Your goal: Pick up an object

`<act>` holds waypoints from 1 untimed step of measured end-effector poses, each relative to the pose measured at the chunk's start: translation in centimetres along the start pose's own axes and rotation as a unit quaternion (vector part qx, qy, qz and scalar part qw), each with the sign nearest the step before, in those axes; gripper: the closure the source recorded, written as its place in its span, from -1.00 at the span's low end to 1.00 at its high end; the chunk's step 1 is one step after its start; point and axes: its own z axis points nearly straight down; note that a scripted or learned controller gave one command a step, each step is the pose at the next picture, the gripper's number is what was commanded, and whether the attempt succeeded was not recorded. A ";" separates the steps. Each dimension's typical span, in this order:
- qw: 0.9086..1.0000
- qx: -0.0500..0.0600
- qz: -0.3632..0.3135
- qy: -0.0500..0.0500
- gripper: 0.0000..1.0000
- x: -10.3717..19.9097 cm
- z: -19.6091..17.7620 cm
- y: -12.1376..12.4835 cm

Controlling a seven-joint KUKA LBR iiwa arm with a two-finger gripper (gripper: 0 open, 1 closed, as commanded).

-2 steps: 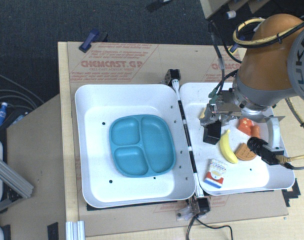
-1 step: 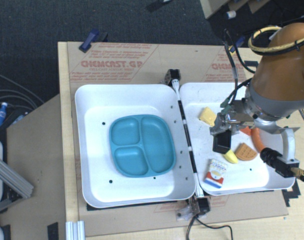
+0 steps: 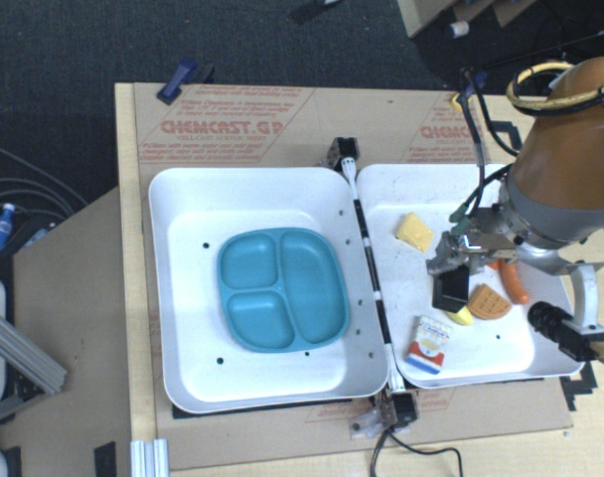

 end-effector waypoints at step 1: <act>1.000 0.000 0.000 0.000 1.00 1.0 3.3 -0.6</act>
